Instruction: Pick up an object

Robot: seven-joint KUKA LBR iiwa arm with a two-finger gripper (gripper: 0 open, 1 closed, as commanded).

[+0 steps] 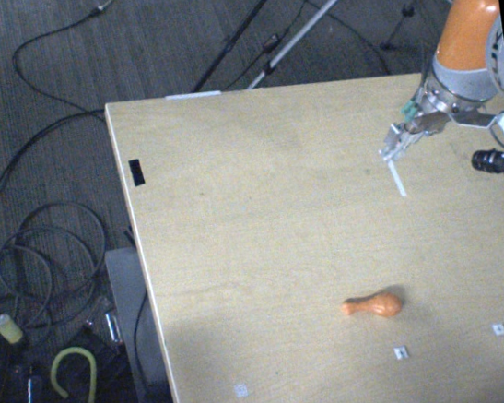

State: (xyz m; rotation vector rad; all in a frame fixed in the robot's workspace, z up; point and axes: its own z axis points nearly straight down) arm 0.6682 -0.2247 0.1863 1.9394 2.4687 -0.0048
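I see gripper (399,158) over bench (239,244), cannot tell its grip state. Orange object (375,305) lies well apart, toward 6 o'clock, untouched.

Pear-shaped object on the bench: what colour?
Orange, the pear-shaped object shows it clearly in the camera view.
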